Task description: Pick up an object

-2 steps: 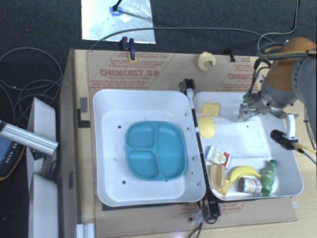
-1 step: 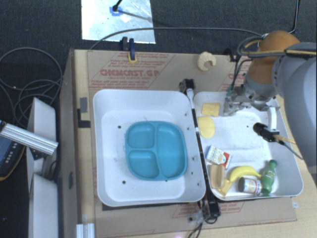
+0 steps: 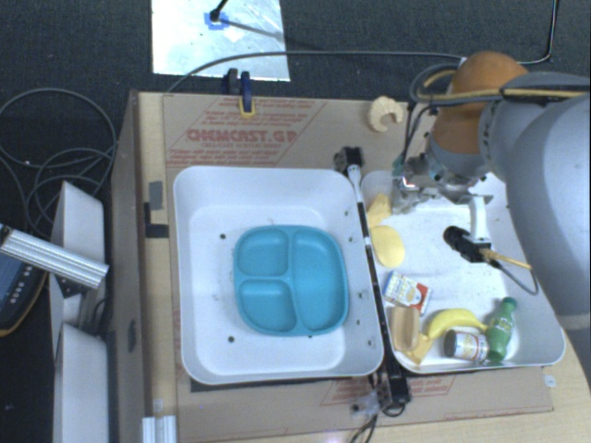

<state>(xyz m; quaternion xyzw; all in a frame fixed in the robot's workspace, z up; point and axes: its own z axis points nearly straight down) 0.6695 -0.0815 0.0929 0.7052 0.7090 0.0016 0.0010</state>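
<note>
Banana (image 3: 450,322) lies crosswise, curved, ends pointing down.

Grey arm (image 3: 545,173); orange band (image 3: 480,86) above wrist.

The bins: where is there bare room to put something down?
Left bin: bare floor rings the blue divided plate. Right bin: a white patch between the gripper and green bottle; its near-left corner around the banana is crowded.

Blue divided plate (image 3: 290,280) in left bin (image 3: 203,201), gripper (image 3: 417,185) over right bin (image 3: 545,340) (cluttered)
</note>
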